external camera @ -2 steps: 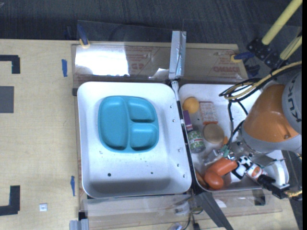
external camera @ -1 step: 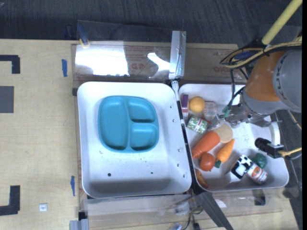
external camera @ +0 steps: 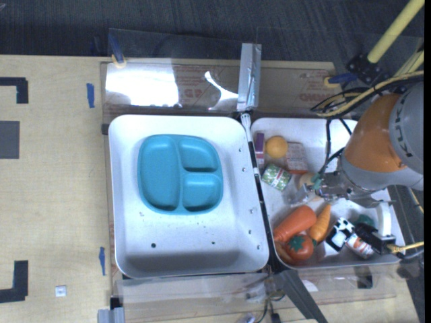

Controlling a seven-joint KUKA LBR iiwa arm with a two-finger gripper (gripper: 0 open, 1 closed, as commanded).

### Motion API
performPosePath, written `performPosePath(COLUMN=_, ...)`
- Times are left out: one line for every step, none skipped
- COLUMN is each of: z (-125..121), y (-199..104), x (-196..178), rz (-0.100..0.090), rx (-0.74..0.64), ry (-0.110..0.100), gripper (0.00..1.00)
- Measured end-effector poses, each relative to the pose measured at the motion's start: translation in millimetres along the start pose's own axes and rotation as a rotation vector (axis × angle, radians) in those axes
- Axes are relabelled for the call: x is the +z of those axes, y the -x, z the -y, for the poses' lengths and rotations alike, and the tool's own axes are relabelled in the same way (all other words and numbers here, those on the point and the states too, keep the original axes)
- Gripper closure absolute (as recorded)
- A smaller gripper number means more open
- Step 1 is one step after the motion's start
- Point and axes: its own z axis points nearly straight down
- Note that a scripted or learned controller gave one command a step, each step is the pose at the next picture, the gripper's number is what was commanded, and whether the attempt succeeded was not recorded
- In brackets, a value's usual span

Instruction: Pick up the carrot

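Camera view looks down on a tan tabletop (external camera: 47, 200) w/ two shallow white bins side by side. Left bin (external camera: 135, 247) sits mid-frame & carries a blue divided plate (external camera: 179, 173), three sections, lying flat toward its upper half. Right bin (external camera: 296, 125) is in the lower right of the frame, crowded w/ small stuff.

Arm (external camera: 387, 143) reaches in from the right edge, grey w/ orange band, wrist over the right bin's upper right part. Gripper (external camera: 322, 188) is at approx. the bin's middle, just above the carrot's upper end. Can't tell the state of the jaws, too small & blurred against the clutter; nothing visibly between them.

Carrot (external camera: 321, 222) lies in the lower middle of the right bin, small, orange, tilted w/ its upper end toward the gripper. Just left of it, touching or nearly so, a bigger orange-red pepper-like piece (external camera: 295, 223) lies at a slant. Below both, a red tomato (external camera: 299, 246) w/ green top, near the bin's lower wall. Right of the carrot, a black & white item (external camera: 341, 233), kind unclear.

Upper part of right bin: a yellow-orange round fruit (external camera: 275, 146), a pinkish packet (external camera: 296, 156) just right of it, a green & white can (external camera: 276, 176) below them.

Clear plastic sheet (external camera: 175, 79) stands behind the left bin, upper middle of frame. Yellow & black cables (external camera: 350, 89) run in the upper right.
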Motion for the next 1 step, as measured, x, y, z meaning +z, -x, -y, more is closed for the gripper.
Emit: performPosePath(z=50.1, y=37.6, x=-0.4, rz=0.002, rx=-0.148, ry=0.004, gripper=0.00)
